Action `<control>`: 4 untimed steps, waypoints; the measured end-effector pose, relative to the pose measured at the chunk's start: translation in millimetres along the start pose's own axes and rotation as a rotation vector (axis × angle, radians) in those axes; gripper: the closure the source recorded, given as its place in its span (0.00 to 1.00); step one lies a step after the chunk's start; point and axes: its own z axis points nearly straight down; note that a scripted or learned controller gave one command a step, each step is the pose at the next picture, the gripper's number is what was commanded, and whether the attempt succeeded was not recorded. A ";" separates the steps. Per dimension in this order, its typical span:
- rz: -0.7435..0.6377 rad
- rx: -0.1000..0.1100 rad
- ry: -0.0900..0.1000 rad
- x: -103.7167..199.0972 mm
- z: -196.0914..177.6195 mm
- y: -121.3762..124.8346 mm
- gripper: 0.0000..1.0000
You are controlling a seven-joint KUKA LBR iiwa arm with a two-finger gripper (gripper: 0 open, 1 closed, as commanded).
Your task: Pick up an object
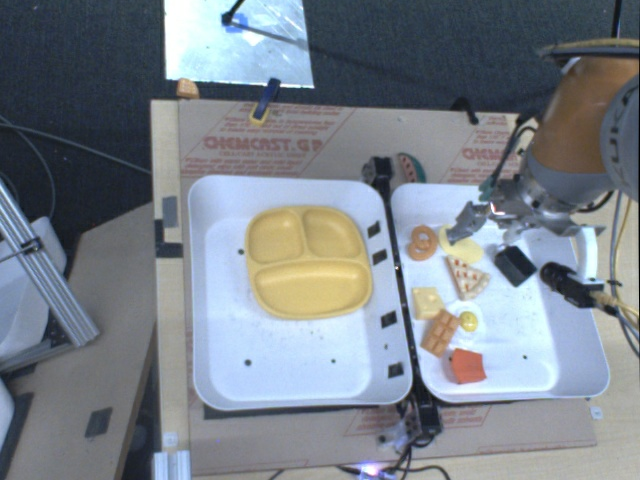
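Observation:
The right bin [560,358] holds several toy foods: an orange ring [423,242], a pizza slice [468,279], a pale yellow square [428,301], a fried egg [467,320], an orange waffle piece [438,334] and a red-orange block [467,366]. My gripper [490,246] hangs over the upper middle of this bin, just right of the ring and above the pizza slice. It looks open, with bare bin floor between a grey finger [463,227] and a black finger [515,265]. A yellow piece [467,252] lies partly under the grey finger. Nothing is held.
The left bin [215,358] carries a yellow divided plate [305,261]. A black divider [395,288] separates the bins. A green and red item [409,167] lies on the cardboard behind the bins. A shiny sheet [238,26] lies at the back.

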 end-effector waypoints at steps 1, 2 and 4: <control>-0.006 -0.013 0.001 43.6 -139.9 -82.1 0.00; 0.000 -0.003 -0.001 41.4 -131.5 -81.0 0.00; -0.002 -0.001 -0.001 20.7 100.0 -10.0 0.00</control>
